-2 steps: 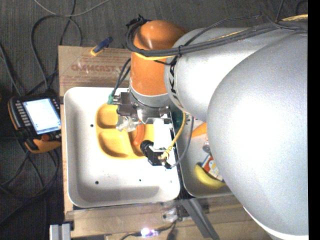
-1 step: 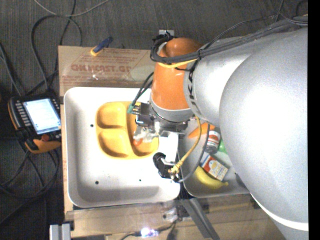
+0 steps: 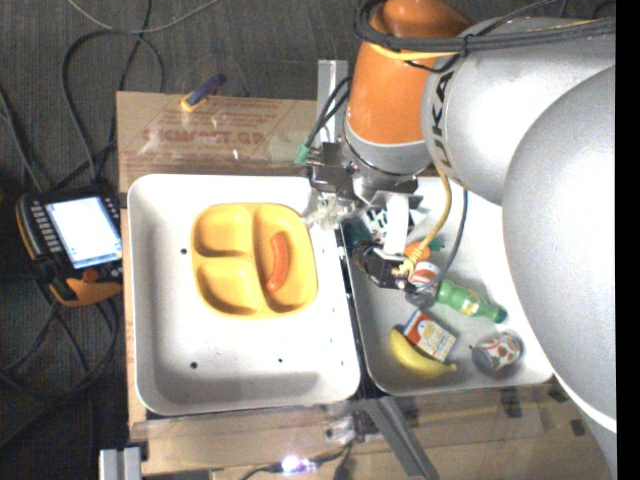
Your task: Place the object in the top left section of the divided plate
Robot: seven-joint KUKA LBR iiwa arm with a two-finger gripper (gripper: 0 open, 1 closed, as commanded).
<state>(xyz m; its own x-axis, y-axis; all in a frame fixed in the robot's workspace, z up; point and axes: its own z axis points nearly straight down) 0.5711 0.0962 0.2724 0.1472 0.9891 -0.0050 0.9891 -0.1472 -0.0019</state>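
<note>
Dark carpet with loose cables lies round the bench; 2 white bins sit on it side by side.

Near edge, right bin (image 3: 475, 243): banana (image 3: 420, 360), small carton (image 3: 432, 336) touching it, can (image 3: 497, 351) toward the near right corner. Just beyond them a green bottle (image 3: 468, 301) lies on its side.

Left bin (image 3: 240, 368): yellow divided plate (image 3: 205, 268), 3 sections, set toward the far edge. A sausage (image 3: 279, 258) lies lengthwise in the long right section, not in the top left one.

My claw (image 3: 385, 243) hangs over the right bin's far left corner, close to the wall shared by the 2 bins. The wrist and cabling hide it; I cannot tell whether it is released or clenched, or whether it carries anything.

Judgement: the object is either the sausage or something under my wrist; unresolved.

Method note: if carrying, cross the shared wall high, centre over the top left section before lowering, and release low so nothing rolls over the ridge. If going for the sausage, close across its narrow width and lift straight up, without dragging the plate.
</note>
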